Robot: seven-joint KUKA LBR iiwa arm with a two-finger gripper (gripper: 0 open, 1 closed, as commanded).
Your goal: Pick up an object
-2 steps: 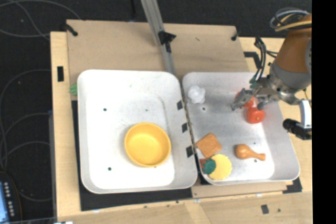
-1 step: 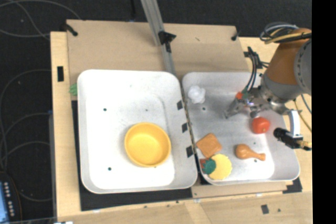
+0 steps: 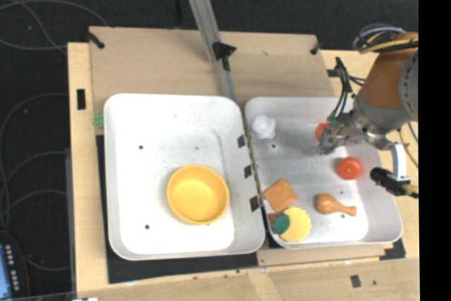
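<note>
**Gripper low in the right bin, beside a small red piece**

The gripper (image 3: 331, 139) is down in the right bin (image 3: 303, 116), in its upper right part. Whether it is spread or closed I cannot tell from here; the tips are dark and small. A small red-orange piece (image 3: 321, 130) sits just at the left side of the gripper, touching it or almost; I cannot tell if it is held.

Just below and to the right lies a red ball (image 3: 349, 168), near the gripper but apart from it. Lower in the same bin there is a tan object shaped like a drumstick (image 3: 332, 205). To the left of it, near the bin's lower left corner, an orange block (image 3: 280, 194) lies tilted, and under it a yellow round piece (image 3: 296, 223) with a green thing (image 3: 281, 224) touching its left edge. In the upper left of this bin is a white, half-clear object (image 3: 263, 127).

The left bin (image 3: 141, 123) holds a yellow bowl (image 3: 198, 194), upright, in its lower right part.

The arm (image 3: 386, 84) comes in from the right, orange above the grey wrist. Both bins rest on a brown board (image 3: 155, 60).
</note>
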